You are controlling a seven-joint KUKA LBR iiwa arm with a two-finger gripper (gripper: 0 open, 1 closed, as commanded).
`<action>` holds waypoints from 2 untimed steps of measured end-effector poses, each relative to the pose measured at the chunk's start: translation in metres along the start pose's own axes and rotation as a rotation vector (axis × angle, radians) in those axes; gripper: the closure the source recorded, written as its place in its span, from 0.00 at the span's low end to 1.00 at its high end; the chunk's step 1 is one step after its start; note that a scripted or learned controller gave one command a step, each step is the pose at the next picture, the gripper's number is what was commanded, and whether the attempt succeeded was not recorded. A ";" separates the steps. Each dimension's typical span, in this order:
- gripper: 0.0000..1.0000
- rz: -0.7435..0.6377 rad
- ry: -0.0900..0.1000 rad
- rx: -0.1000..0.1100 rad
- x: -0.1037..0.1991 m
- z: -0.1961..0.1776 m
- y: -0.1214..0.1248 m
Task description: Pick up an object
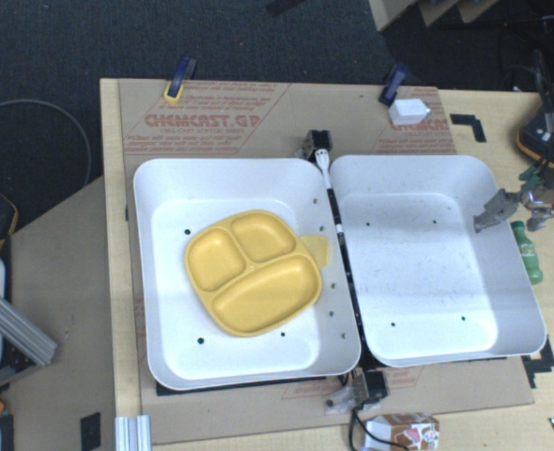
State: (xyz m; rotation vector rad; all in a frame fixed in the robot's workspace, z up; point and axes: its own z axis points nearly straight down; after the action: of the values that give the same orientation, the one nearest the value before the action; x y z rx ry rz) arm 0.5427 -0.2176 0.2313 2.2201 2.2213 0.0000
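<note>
The jaws [499,212], state unclear, hover over the right white bin's [418,336] far edge. The yellow plastic divided plate [252,272] lies well off leftward; I'd approach its raised rim squarely.

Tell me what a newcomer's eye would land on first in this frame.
The yellow divided plate stands out at once, lying slightly askew in the middle of the left bin. Next comes the end effector, reaching in over the right rim of the right bin, with a green object lying just outside that rim beside it.
</note>
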 end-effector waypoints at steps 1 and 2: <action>0.00 0.001 -0.009 -0.020 -0.004 -0.184 -0.057; 0.00 -0.002 -0.007 -0.018 0.013 -0.313 -0.063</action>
State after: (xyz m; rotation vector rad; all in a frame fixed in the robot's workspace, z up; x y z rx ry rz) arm 0.4794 -0.2040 0.5443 2.2050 2.2112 0.0122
